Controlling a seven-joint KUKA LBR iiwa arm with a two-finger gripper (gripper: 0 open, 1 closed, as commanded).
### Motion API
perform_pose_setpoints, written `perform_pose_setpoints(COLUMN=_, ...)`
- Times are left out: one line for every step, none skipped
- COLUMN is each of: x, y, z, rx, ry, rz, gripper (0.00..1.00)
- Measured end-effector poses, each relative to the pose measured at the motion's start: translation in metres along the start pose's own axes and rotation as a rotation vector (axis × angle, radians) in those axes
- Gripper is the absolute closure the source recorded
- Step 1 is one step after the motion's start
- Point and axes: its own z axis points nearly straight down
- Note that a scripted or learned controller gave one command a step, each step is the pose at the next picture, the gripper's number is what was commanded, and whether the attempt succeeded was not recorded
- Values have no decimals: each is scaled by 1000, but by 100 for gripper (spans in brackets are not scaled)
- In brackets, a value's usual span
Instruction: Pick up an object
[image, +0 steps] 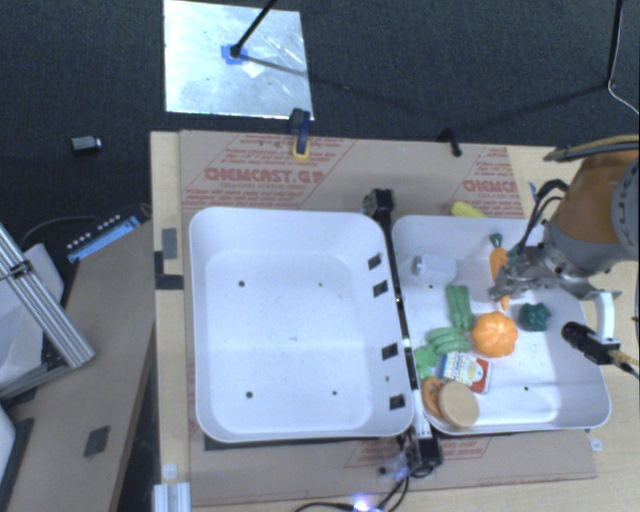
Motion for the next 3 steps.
perform_pose_setpoints(x=56, y=-4, z=12, rx=5, ry=3, rz=-3, gripper=100)
perform_pose_setpoints(x=103, y=-55, z=-65, rx=1, ry=4, rz=-3, gripper=100)
perform_pose_setpoints(x=169, y=-4, z=-91, rx=-3, ry=3, rz=-8, gripper=100)
